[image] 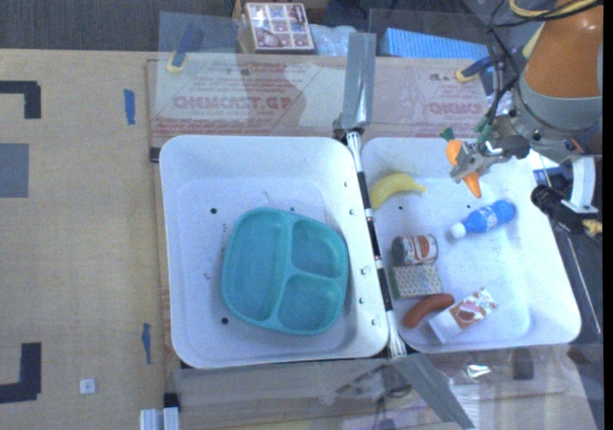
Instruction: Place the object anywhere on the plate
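At the upper right of the frame, the gripper (471, 165) hangs over the far part of the right bin (551, 318), and an orange carrot (463, 164) shows between its fingers, its tip poking out below them; the jaws look pinched on it, though the grip is thin and off toward one end. Below it in the same bin lie a banana (396, 188), a blue bottle (485, 219), a can (415, 249), a grey sponge-like pad (418, 280), a sausage (427, 309) and a small carton (466, 311). Across the divider, at lower centre-left, the teal plate (284, 270) sits in the left bin (192, 179), well apart from the gripper. The risk, as I judge it, is that the carrot pivots or slips during the carry over the divider, dropping short of the plate, or rolls off the plate's shallow rim on release.
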